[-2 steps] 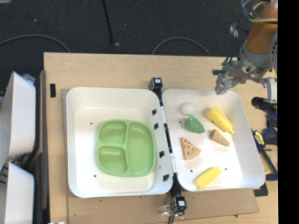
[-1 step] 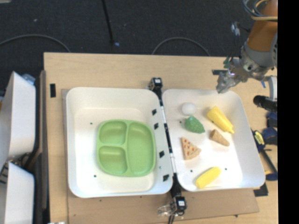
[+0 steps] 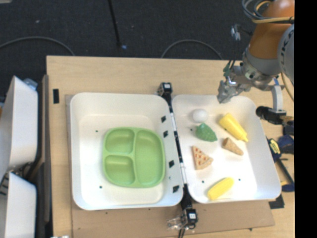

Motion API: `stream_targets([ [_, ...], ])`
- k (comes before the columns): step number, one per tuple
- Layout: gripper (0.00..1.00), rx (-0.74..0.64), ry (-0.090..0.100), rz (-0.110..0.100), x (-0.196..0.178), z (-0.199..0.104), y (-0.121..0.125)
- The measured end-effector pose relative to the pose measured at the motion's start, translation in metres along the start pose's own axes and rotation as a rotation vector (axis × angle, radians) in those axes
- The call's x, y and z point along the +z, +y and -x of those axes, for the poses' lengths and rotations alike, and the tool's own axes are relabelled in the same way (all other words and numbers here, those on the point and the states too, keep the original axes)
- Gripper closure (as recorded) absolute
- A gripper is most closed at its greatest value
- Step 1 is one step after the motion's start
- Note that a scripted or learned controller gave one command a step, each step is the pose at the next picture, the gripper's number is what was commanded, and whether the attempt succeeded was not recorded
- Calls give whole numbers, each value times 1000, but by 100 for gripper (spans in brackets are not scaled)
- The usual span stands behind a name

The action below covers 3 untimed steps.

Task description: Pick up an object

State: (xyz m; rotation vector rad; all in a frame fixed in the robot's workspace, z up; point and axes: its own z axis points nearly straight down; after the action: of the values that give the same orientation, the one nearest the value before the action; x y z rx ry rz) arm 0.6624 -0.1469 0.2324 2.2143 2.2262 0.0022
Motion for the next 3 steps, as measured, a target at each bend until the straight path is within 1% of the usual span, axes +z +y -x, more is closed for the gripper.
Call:
stream_targets([
  [1, 100, 0, 1, -1, -13, -47, -20],
  [2, 100, 0, 1, -1, -21, -91, -35],
  [3, 100, -1, 1, -2, -22, -148, -58],
])
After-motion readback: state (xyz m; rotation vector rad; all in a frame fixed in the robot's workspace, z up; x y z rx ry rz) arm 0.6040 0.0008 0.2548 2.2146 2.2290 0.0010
